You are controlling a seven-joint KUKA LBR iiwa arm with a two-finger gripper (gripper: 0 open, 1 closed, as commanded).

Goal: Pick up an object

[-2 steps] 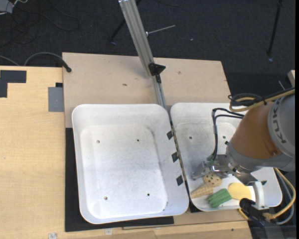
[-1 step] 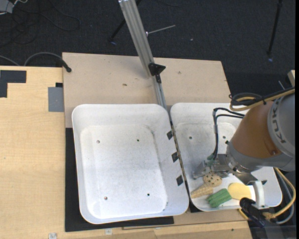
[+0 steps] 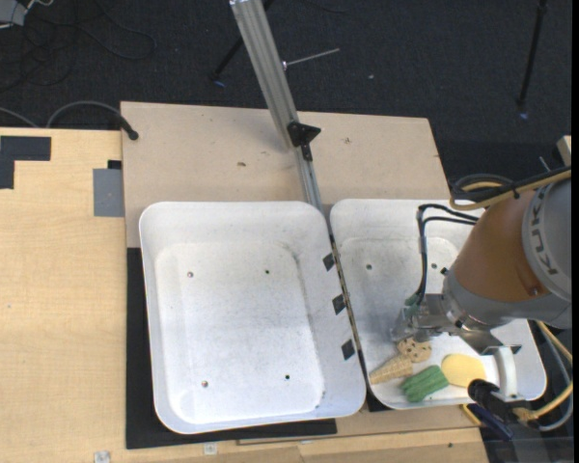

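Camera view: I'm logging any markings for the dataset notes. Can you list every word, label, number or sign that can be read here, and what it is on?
None: no readable text here.
The arm bears no legible marking.
The two bins, left and right, are plain white.
The green object, yellow object and tan pieces bear no print.

Matt white plastic bins (image 3: 234,222); brushed metal rail (image 3: 266,61); wood bench (image 3: 48,287).

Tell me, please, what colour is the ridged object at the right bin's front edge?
Green, seen in the camera view.
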